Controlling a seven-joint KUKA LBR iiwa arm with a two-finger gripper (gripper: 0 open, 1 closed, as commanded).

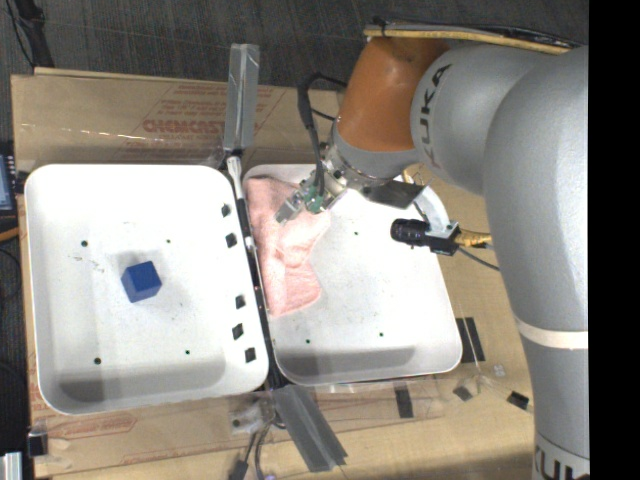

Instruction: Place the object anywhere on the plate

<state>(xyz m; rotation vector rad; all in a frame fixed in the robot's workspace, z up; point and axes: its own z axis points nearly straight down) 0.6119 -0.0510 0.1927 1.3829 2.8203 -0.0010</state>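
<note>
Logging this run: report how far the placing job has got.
Done: nothing visibly placed. In hand: the end effector sits over the pink cloth in the right bin; a grip can't be confirmed. Left: the blue cube lies untouched in the left bin.

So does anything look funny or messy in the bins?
Yes. A pink cloth lies crumpled against the right bin's left wall, with the gripper over its top end. The blue cube sits alone in the left bin.

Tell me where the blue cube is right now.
The blue cube sits in the left bin, left of its middle, apart from the pink cloth in the right bin.
</note>
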